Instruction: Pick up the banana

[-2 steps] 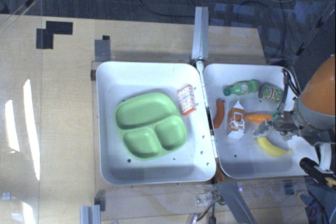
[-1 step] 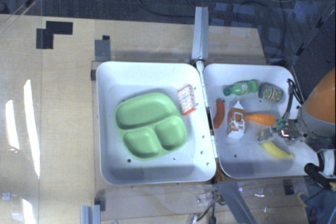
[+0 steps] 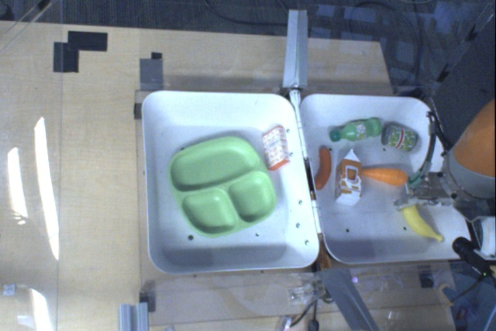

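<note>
Banana point(image 3: 422, 222): I see it lying in the right bin point(image 3: 372, 244), near the front right corner.
Gripper point(image 3: 418, 194): just above it; I cannot tell its state.

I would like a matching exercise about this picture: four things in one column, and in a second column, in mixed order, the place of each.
Things:
1. green tray
2. banana
3. green bottle
4. sausage

Places:
A. right bin, near corner, beside the gripper
B. right bin, far side
C. left bin, middle
D. right bin, along the left wall

Pairs: 1-C, 2-A, 3-B, 4-D
</note>
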Motion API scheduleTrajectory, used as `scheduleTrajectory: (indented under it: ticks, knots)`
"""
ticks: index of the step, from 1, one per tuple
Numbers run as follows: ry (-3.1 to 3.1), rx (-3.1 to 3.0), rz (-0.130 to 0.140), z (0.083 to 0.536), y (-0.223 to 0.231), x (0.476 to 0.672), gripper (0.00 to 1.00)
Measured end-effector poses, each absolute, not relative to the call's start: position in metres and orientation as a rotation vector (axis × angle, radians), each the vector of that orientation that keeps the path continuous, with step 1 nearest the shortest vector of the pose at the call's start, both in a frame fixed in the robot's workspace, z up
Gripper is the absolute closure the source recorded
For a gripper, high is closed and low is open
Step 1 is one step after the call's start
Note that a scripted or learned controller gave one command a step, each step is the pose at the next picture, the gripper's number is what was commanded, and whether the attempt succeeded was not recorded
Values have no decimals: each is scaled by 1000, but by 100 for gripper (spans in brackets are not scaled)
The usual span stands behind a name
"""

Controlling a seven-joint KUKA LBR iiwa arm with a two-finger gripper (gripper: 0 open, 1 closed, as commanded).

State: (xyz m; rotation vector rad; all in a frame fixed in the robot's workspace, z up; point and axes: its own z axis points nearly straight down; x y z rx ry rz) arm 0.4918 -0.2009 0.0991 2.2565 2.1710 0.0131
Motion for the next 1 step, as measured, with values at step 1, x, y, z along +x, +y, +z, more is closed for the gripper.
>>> scheduleTrajectory:
  ticks: [1]
  knots:
    - [2331,2100,5,185,-127,529,100]
